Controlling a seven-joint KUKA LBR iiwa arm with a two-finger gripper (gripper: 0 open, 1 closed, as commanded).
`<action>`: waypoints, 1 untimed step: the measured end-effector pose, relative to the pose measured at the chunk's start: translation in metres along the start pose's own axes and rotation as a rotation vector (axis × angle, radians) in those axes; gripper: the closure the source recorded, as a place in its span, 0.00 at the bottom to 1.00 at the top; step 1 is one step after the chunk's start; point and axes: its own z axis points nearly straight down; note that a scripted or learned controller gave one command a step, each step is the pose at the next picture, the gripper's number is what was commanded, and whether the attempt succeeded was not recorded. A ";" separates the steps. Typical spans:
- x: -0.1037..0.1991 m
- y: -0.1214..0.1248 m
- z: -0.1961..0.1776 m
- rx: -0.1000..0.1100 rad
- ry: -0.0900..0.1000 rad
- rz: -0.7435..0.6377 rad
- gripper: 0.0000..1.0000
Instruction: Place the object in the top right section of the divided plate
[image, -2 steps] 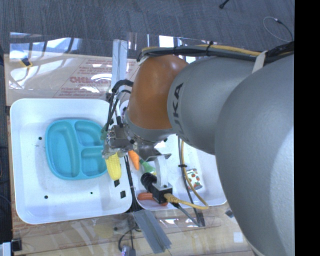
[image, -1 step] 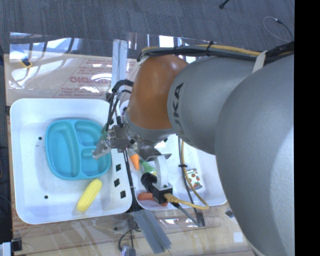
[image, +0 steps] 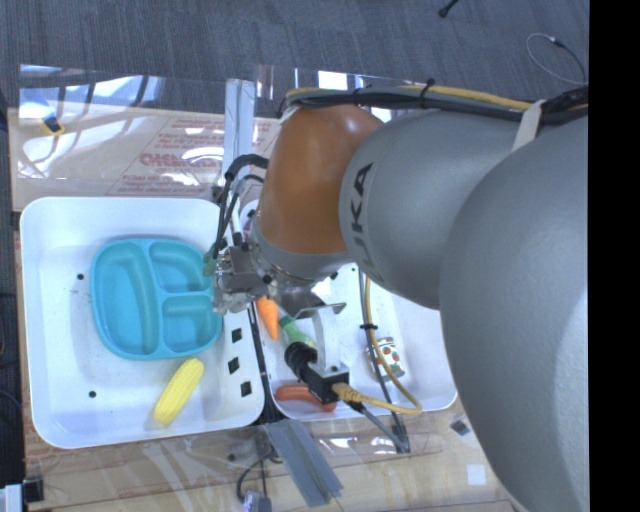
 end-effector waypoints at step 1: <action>-0.027 -0.021 0.063 0.001 0.000 0.285 1.00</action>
